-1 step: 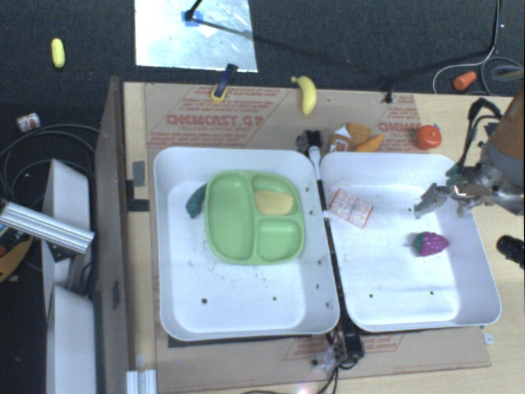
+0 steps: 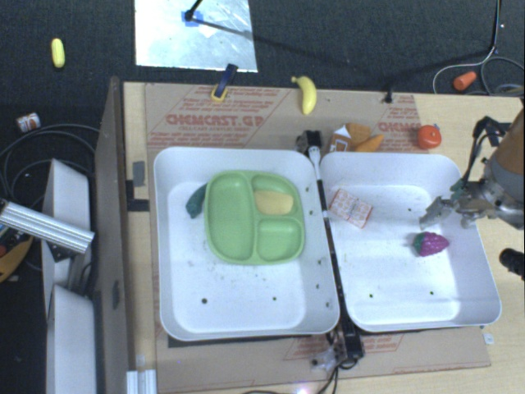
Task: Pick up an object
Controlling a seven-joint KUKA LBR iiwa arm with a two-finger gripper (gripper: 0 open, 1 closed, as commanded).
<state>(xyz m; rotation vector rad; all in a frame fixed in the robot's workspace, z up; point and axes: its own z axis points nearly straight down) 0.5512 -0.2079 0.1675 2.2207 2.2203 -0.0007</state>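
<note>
1. The table (image 2: 246, 109) is covered with brown cardboard and carries two white bins side by side
2. The left bin (image 2: 246, 314) holds a green tray (image 2: 238, 220) with three sections. A yellow thing (image 2: 275, 201) lies in the tray's far right section. A small dark green thing (image 2: 195, 201) lies in the bin, touching the tray's left edge
3. The right bin (image 2: 394, 302) holds a pink and white block (image 2: 350, 208) on its far left side and a purple toy fruit (image 2: 430, 243) on its right side
4. The arm (image 2: 504, 183) reaches in from the right
5. The claw (image 2: 439, 212) hangs just above the purple toy fruit, a bit to the far side. Its fingers look spread apart, with nothing between them
6. A yellow banana (image 2: 307, 94) and an orange ball (image 2: 428, 136) lie on the cardboard beyond the bins
</note>
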